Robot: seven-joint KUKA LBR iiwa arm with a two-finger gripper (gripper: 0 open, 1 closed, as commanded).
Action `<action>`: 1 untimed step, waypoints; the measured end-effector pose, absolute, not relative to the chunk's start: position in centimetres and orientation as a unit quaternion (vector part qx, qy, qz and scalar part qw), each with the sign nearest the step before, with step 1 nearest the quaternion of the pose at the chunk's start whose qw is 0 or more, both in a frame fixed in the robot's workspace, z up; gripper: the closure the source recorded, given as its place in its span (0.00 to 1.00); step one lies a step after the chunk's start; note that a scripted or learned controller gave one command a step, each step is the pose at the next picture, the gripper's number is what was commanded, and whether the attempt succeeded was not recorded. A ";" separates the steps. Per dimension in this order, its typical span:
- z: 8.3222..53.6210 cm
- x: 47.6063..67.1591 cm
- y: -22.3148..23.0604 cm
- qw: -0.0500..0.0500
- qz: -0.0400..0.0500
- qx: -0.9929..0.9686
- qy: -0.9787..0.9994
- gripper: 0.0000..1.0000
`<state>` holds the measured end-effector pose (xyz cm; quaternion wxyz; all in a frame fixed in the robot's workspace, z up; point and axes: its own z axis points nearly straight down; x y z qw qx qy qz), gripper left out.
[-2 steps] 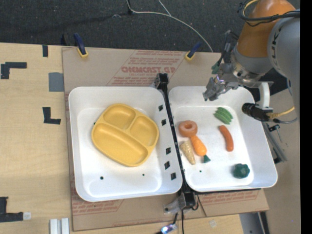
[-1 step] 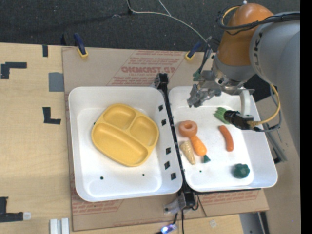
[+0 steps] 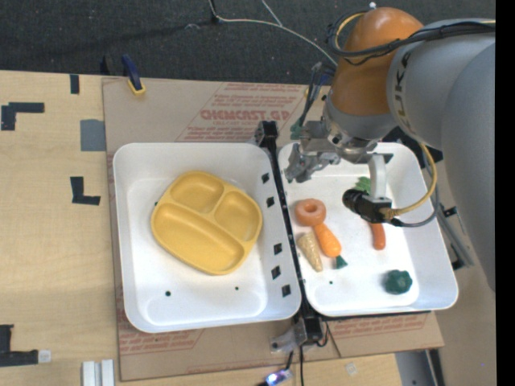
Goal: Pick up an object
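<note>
Pick not done yet, judging by the layout: every item lies on a bin floor, nothing lifted. Gripper [image 3: 304,167] hangs over the upper-left corner of the right bin [image 3: 434,296], close to the divider; from this angle can't tell how far open it is, and nothing visible in its grasp. Left to do: choose a target, descend, close, lift.

Right bin contents, rel. to gripper: orange ring [image 3: 310,211] just below, nearest candidate. Carrot [image 3: 327,239] touching the ring's lower edge, angled down-right. Pale corn cob [image 3: 311,250] beside the carrot, on its left. Small red-orange piece [image 3: 378,235] further right and below, under a black attachment on the arm. Dark green item [image 3: 397,281] well apart, toward the bin's lower-right corner.

Left bin [image 3: 129,215], across the divider to the gripper's left: one yellow divided tray [image 3: 208,221], compartments bare.
</note>
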<state>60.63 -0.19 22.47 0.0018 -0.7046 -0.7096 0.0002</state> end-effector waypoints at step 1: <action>23.4 59.0 5.5 0.002 0.000 -0.704 -0.710 1.00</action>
